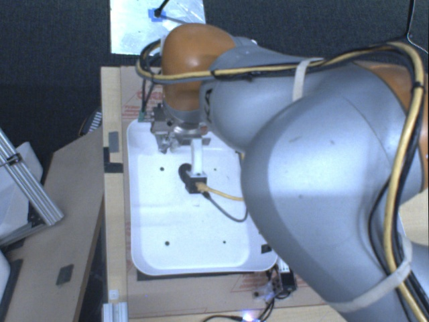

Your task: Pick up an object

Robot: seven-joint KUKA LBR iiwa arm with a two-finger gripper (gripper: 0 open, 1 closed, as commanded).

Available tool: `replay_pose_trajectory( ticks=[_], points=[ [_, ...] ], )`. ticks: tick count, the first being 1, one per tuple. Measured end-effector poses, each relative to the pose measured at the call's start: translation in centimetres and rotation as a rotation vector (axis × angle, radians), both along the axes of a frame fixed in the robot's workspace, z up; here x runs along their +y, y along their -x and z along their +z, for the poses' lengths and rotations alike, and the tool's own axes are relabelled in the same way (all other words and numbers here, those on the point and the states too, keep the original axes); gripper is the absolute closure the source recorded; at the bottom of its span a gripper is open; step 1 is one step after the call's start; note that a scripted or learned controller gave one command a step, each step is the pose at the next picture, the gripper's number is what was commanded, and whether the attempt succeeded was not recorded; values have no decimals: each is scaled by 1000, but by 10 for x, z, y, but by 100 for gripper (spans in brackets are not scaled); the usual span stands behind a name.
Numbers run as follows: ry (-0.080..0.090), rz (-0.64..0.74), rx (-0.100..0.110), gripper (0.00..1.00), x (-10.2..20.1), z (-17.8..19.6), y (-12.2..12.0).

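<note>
Grey arm (322,180), yours, bulked across the rt side of frame, nearest the lens, w/ its orange band (191,52) at top centre above the wrist. Pincer (175,139) hung over the far end of the white bin (174,247), toward the bin's left side as the camera saw it. Open or closed, you couldn't tell. Bin sat on the table (115,247), its floor showing a few small dark dots (167,243). Where the object lay, you couldn't tell either, as the arm covered the bin's rt side.
</note>
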State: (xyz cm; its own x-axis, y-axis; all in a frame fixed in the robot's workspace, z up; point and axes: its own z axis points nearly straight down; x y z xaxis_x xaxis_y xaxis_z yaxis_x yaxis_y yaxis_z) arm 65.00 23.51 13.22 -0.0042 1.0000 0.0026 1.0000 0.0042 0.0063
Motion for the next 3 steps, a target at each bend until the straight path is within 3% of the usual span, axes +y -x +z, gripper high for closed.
replay_pose_trajectory(
  ticks=[1, 2, 3],
  points=[
    [3, -4, 9, 100, -1, -28, 29],
    [1, -1, 2, 100, 0, 10, 16],
    [1, 0, 2, 100, -1, 15, -20]
  ],
)
